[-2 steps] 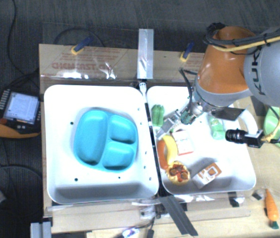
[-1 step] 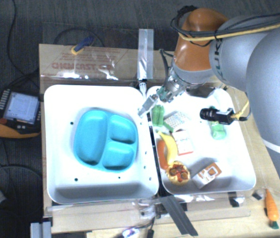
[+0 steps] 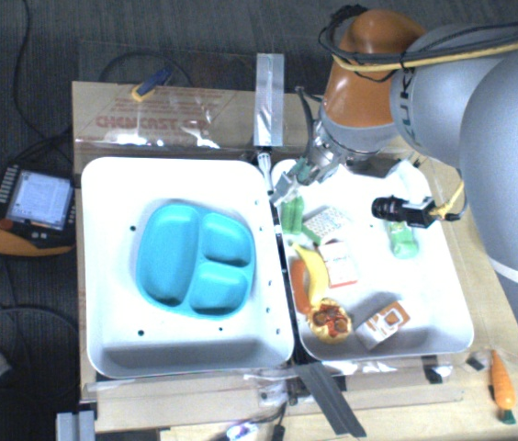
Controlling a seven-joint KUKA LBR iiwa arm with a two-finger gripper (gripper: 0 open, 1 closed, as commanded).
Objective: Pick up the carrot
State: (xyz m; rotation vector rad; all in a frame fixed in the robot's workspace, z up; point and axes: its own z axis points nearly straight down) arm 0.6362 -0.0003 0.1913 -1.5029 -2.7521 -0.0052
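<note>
The carrot (image 3: 298, 283), an orange strip, lies along the left wall of the right bin (image 3: 443, 288), pressed against the banana (image 3: 314, 269). My gripper (image 3: 284, 187) hangs over the far left corner of that bin, just above a green cucumber-like piece (image 3: 291, 215). It is well behind the carrot and apart from it. Nothing shows between the fingers.
The right bin also holds a white dotted packet (image 3: 325, 219), a small red-and-white carton (image 3: 339, 265), a green bottle (image 3: 403, 239), a brown box (image 3: 384, 322) and a round food piece (image 3: 330, 320). A blue divided plate (image 3: 195, 257) sits in the left bin (image 3: 112, 338). An orange, green-tipped thing (image 3: 502, 390) lies on the bench outside.
</note>
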